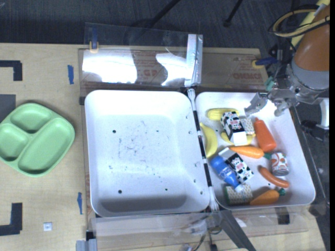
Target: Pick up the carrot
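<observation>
Gripper poised over the right bin's far edge, carrot not yet grasped.

Camera view: the gripper [266, 104] hangs with fingers apart and nothing between them, at the right bin's [306, 156] twelve o'clock. The carrot [265, 135] lies just toward six o'clock of it, beside a cow-patterned carton [234, 125]. A good approach likely descends straddling the carrot's width, clear of the carton.

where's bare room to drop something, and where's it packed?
Free: the left bin, bare floor wall to wall; and the wooden bench strip between the green divided plate and that bin. Crowded: the right bin, with bananas, carrots, a blue bottle and cartons packed across its floor. The gripper hovers over its upper edge.
</observation>
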Tool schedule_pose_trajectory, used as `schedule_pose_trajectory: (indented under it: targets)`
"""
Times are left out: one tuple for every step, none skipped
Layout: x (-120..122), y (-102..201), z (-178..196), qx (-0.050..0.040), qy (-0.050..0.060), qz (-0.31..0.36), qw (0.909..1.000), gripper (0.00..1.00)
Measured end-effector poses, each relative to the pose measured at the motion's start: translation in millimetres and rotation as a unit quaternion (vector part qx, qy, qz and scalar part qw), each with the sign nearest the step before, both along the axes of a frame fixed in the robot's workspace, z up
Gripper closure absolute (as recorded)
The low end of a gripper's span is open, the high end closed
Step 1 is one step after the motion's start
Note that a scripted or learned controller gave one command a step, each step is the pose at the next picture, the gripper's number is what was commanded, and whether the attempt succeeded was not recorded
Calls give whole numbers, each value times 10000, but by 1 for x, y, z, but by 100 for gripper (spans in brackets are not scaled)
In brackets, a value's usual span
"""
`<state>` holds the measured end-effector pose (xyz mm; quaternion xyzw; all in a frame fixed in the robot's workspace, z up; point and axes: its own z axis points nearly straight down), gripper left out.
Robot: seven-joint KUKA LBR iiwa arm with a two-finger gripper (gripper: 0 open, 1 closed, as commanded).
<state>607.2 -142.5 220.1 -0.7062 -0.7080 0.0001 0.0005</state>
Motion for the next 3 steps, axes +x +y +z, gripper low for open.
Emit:
schedule_pose_trajectory:
  targets:
    - [1, 0, 11, -2, -16, 7, 10000, 100]
    - [-6, -27, 16, -13, -23, 230, 9997, 100]
    - [-6, -27, 16, -13, -22, 229, 9997, 0]
